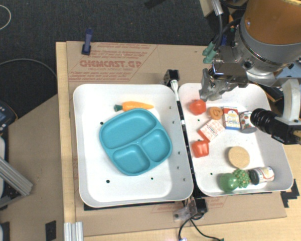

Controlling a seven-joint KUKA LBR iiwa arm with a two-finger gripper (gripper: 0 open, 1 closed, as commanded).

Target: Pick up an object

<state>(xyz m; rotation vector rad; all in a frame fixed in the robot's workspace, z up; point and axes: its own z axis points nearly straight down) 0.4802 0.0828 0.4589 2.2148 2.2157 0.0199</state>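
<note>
My gripper (209,91) hangs over the back left corner of the right bin (278,157), just above and behind a red tomato (197,106). Nothing is visibly held in it. Near the tomato lie an orange round snack (215,113), a small juice carton (231,118), a red and white packet (211,130) and a silver can (247,122). Further forward are a red pepper (200,148), a tan round biscuit (239,156), a green broccoli (231,180) and a small bottle (261,175).
The left bin (90,149) holds a teal divided plate (135,141) with an orange carrot (134,105) behind it. A black rail (180,117) runs between the two bins. The arm's body looms over the right bin's back right.
</note>
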